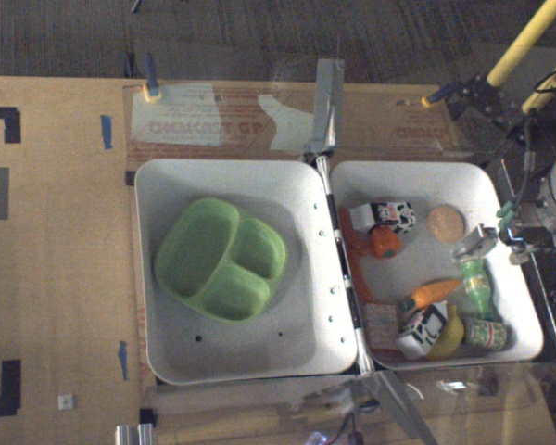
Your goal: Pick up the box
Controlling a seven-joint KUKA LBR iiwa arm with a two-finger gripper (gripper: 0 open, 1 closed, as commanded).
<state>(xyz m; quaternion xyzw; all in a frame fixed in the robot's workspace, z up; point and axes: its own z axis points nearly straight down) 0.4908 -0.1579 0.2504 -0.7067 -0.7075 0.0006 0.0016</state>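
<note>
The task's thing is most likely the black-and-white cow-patterned carton box [423, 329], lying tilted at the near edge of the right white bin [524, 295]. It touches a yellow banana-shaped toy [450, 335] and sits just beside a green-labelled can [486, 334] and an orange plastic carrot [433, 292].

A second small cow-patterned box [383, 215] lies further back, near an orange round fruit toy [384, 241] and a tan disc [446, 222].

The claw [477, 240] hangs over the right rim area, above a green plastic bottle [476, 287]. Whether it is parted or closed cannot be told; nothing is visibly held.

Procedure, as judged: select the far box, since it has more free space around it. Align the claw across its short sides, descend vertically, and avoid the fruit toy.

The green sectioned plastic tray [222, 260] occupies the left white bin [157, 193] on the worktop [56, 248].
</note>
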